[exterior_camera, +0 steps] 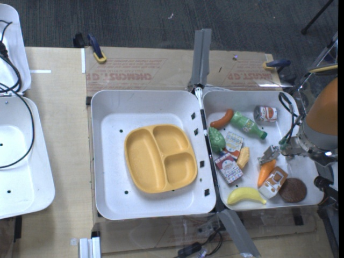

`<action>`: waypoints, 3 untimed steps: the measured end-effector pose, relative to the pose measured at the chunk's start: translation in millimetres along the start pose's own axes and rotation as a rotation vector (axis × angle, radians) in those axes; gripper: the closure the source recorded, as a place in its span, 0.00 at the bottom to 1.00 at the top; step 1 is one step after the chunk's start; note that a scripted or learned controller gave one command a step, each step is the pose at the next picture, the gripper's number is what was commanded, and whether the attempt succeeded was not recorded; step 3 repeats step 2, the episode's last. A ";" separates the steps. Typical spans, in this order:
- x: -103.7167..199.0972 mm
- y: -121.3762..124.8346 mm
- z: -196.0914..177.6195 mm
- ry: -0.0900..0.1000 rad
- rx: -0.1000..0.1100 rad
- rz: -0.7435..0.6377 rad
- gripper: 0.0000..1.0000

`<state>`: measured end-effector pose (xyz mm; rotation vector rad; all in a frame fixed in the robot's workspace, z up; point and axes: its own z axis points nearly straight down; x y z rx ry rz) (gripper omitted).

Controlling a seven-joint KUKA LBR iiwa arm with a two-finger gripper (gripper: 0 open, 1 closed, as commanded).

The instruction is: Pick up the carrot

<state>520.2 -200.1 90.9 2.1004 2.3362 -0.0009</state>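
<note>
The carrot (265, 172) is a short orange cone lying in the right bin (236, 98), toward its front right. It points toward the bin's front, between a red and white box (230, 170) and an orange and white carton (274, 181). My gripper (268, 156) reaches in from the right and sits just behind the carrot's thick end, touching or nearly touching it. The grey wrist (309, 144) and the orange band (327, 112) stand over the bin's right wall. Nothing is lifted off the bin floor.
The right bin also holds a sausage (222, 118), a green bottle (248, 126), a can (265, 113), a green vegetable (216, 140), a banana (246, 196) and a brown disc (293, 190). A yellow divided plate (161, 158) lies in the left bin (107, 144).
</note>
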 end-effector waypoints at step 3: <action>42.1 12.0 -149.7 -0.001 0.002 0.106 1.00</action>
